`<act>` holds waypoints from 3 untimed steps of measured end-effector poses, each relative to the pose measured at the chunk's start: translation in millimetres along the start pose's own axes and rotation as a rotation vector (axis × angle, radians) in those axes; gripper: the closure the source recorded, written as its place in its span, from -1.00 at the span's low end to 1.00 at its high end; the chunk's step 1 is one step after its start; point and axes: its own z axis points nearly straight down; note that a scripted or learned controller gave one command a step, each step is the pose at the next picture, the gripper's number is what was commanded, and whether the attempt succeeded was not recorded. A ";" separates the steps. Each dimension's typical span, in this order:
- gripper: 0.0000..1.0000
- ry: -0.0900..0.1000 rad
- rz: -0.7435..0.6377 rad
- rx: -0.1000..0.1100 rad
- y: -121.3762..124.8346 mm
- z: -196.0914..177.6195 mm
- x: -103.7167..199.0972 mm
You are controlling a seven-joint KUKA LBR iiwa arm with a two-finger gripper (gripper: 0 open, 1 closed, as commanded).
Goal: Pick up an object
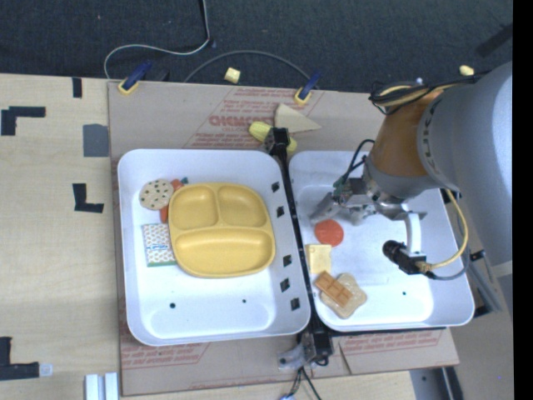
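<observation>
The red disc (330,232) lies in the right bin (433,307), just below and slightly left of the gripper (340,207). It is round (no long axis to line up). Whether the fingers are spread or closed cannot be told; nothing shows between them.

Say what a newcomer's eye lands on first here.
The yellow tray, large and bright, in the middle of the left bin. Next the grey arm with its orange band, reaching into the right bin, its gripper low just above a red disc. Near that bin's front lie a yellow block and a waffle.
</observation>
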 end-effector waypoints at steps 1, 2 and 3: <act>-1.00 -0.002 -0.001 -0.003 -12.6 -0.6 2.2; -1.00 -0.002 -0.001 -0.004 -20.8 -0.8 3.2; 1.00 -0.003 -0.001 -0.004 -20.5 -11.0 2.8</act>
